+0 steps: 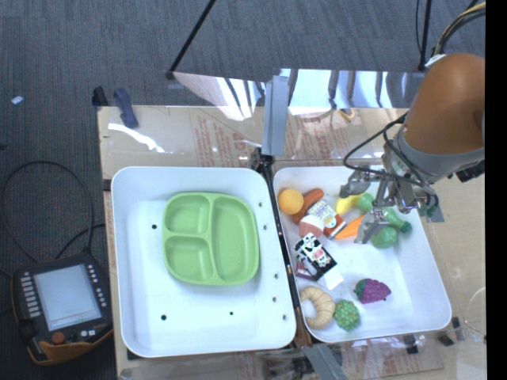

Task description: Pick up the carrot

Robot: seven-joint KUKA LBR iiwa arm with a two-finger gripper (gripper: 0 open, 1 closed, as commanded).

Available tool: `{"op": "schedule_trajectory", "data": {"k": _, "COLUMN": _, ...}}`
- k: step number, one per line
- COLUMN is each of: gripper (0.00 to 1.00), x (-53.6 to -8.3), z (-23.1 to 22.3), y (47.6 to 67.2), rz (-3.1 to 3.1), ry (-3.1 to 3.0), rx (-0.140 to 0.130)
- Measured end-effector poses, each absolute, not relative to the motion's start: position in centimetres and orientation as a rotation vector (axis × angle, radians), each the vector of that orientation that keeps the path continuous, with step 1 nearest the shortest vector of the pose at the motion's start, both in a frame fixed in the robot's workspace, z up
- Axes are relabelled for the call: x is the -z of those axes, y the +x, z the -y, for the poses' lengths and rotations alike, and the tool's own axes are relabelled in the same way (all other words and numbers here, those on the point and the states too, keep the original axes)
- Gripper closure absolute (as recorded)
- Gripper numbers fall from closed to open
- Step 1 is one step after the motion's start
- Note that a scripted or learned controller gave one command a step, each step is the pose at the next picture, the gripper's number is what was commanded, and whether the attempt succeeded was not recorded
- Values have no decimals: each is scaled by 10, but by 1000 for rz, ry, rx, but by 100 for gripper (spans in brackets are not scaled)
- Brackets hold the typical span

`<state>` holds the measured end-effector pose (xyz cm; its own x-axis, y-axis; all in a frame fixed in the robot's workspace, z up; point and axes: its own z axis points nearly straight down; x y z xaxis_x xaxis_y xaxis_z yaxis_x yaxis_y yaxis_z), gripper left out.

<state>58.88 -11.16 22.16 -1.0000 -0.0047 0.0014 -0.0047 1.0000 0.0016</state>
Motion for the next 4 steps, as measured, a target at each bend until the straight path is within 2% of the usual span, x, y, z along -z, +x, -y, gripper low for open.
{"op": "schedule_trajectory", "data": {"k": 1, "gripper": 0, "x": -128, "z": 129, "y": 591, "rz": 3144, "ry": 234, "rx": -2}}
{"op": "schedule_trajectory", "data": {"k": 2, "gripper": 0, "x": -92, "z": 137, "y": 600, "rz": 3130, "ry": 338, "rx": -1}}
{"op": "schedule_trajectory", "data": {"k": 4, "gripper": 0, "x": -92, "z": 138, "y": 602, "rz": 3094, "ry": 602, "rx": -7}}
